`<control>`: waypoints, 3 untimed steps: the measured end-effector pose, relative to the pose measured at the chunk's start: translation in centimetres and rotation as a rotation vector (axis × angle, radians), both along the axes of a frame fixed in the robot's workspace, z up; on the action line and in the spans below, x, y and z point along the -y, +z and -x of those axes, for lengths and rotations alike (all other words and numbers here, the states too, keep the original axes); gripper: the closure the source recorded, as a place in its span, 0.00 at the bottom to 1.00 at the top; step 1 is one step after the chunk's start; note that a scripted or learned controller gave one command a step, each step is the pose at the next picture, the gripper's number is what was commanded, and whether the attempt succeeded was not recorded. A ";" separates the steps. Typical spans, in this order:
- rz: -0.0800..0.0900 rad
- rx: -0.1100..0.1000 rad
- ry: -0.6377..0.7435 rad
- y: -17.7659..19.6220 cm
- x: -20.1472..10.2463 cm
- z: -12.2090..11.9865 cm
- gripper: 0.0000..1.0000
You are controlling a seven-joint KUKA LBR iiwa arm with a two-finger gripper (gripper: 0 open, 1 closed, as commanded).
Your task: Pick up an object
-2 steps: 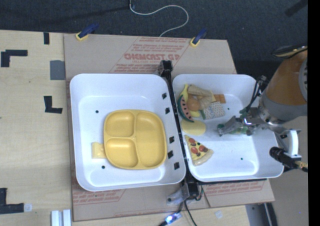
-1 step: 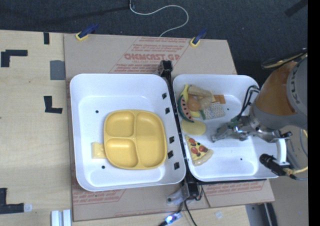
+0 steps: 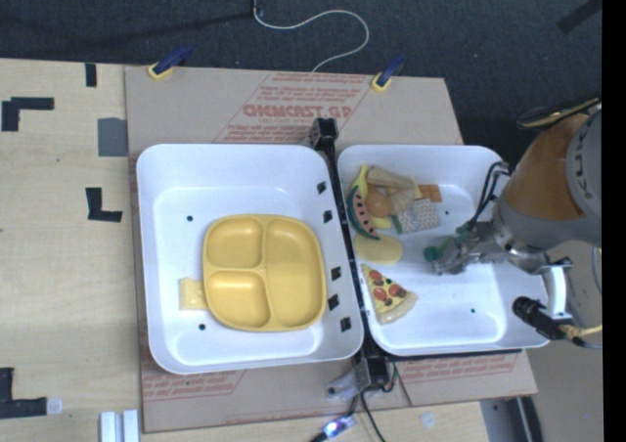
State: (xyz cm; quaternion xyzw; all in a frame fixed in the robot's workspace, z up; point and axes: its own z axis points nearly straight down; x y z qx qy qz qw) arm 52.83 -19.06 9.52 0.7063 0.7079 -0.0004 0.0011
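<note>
Camera view: arm (image 3: 558, 186) reaches low into right bin (image 3: 486, 332); jaws (image 3: 442, 256) possibly clenched, can't tell.

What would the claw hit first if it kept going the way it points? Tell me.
Probably the pale yellow piece by the divider. The claw points toward the picture's left over bare bin floor; depth is unclear.

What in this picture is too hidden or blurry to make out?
- End effector, camera view: small and blurred; open or shut, and whether it holds anything, unclear.
- Pale yellow flat piece: mostly hidden beneath the yellow divided plastic plate.
- Jumbled toy food pile: overlapping, individual pieces indistinct.
</note>
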 end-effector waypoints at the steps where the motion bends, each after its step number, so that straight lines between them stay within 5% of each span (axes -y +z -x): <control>1: -0.002 0.001 -0.002 4.6 0.6 0.5 1.00; 3: -0.001 0.001 0.000 13.1 1.3 0.6 1.00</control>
